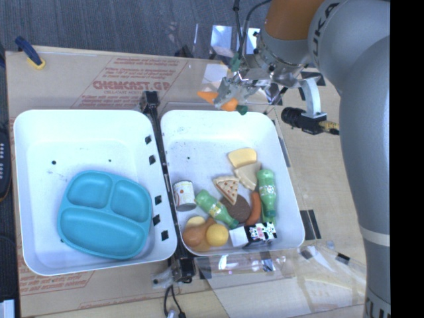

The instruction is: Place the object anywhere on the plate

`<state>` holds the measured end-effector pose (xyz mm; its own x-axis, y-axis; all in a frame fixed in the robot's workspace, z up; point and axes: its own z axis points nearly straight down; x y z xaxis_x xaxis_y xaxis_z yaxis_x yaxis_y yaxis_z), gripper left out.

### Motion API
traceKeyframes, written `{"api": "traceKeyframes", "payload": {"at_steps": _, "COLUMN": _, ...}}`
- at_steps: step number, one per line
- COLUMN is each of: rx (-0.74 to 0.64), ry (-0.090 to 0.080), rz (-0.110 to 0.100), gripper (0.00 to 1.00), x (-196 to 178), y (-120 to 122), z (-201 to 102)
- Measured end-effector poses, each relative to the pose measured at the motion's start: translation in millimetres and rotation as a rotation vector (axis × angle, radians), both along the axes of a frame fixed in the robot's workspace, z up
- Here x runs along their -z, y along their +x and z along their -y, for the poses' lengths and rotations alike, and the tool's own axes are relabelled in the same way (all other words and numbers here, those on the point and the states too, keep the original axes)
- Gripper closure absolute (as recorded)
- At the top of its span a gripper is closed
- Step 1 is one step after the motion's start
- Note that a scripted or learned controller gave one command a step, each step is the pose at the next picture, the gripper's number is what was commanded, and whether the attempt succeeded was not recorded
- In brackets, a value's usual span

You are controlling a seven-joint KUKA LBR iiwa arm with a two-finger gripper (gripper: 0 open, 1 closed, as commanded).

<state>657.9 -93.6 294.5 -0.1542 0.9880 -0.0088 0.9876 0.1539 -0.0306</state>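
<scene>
Left bin [40,138]: holds the blue sectioned plate [105,212], lying flat toward the near left part of the bin, nothing on it.

Right bin [199,128]: toy food heaped in its near half. Left to right: a small can [184,194] on its side, a brown round piece [194,236] touching a yellow ball [216,234], a green bottle [213,205], a pizza wedge [228,189], a yellow cheese piece [242,157], a second green bottle [266,189] standing on the right, a black-and-white block [260,232] at the near rim.

Gripper [233,97]: above the far rim of the right bin, arm [344,78] coming in from the right. An orange carrot-like object [217,99] with a green end sits at the fingertips (it looks pinched between them, but the tips are small and cluttered, so I cannot tell for certain whether the claw is closed on it). That object is well apart from the plate.
</scene>
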Motion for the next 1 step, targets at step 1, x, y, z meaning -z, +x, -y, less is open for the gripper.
{"api": "traceKeyframes", "payload": {"at_steps": 1, "rx": 0.000, "ry": 0.000, "rz": 0.000, "gripper": 0.00, "x": 0.2, "y": -0.1, "z": 0.0}}
